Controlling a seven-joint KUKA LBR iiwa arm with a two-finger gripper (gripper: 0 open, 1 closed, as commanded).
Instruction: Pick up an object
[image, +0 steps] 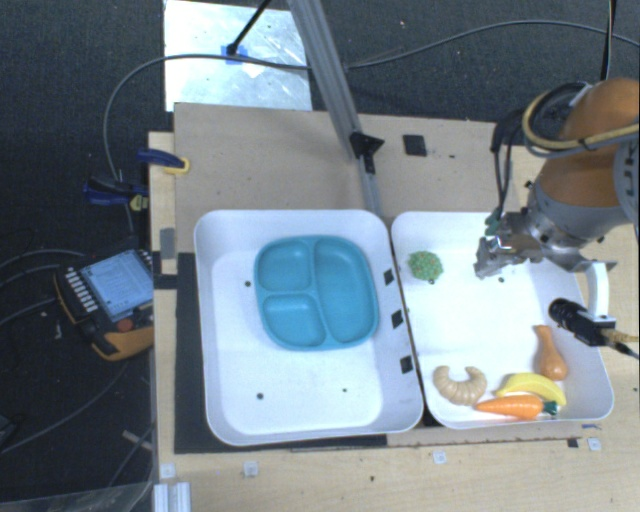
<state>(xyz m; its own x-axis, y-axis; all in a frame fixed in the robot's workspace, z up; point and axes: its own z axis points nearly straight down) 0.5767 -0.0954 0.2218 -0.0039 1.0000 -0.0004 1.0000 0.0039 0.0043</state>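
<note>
The right bin (450, 330) serves as the landmark. The gripper (490, 258) hangs over its upper part, near the far rim, at the end of the grey arm (585, 175) with the orange band that comes in from the right. Whether the gripper is open or closed cannot be told from this angle, and nothing can be seen in its grasp.

Inside the right bin, a small green broccoli floret (425, 266) lies near the upper left corner, to the left of the gripper and apart from it. Along the bin's near edge lie four more things close together: a pale croissant (459, 384) toward the left, an orange carrot (512, 406) just right of it, a yellow banana (536, 386) touching the carrot from behind, and a tan squash (549, 353) standing a little farther back toward the right wall.

Left of the right bin, touching it along one side, sits the left bin (300, 405), which holds a blue divided plate (316, 291) in its upper half.
</note>
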